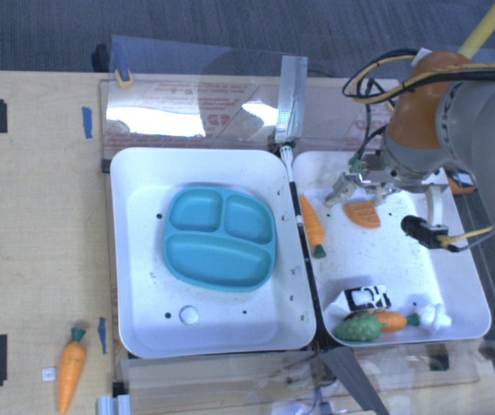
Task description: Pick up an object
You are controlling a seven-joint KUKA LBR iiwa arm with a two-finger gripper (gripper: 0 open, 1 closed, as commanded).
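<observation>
Gripper (361, 188) low in right bin (454, 292), fingers spread, nothing between them. Orange slice (364, 214) just at its 6 o'clock, partly shadowed. Carrot (311, 223) at 9 o'clock along bin wall. Arm (454, 119) hides bin's far corner.

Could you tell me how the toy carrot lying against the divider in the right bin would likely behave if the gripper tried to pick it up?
The carrot is long, rounded and tapered, so it may roll or pivot if pushed. It looks like smooth moulded plastic, so probably stiff, light and somewhat slippery. It lies against the right bin's wall, which may leave the gripper little room on that side.
</observation>
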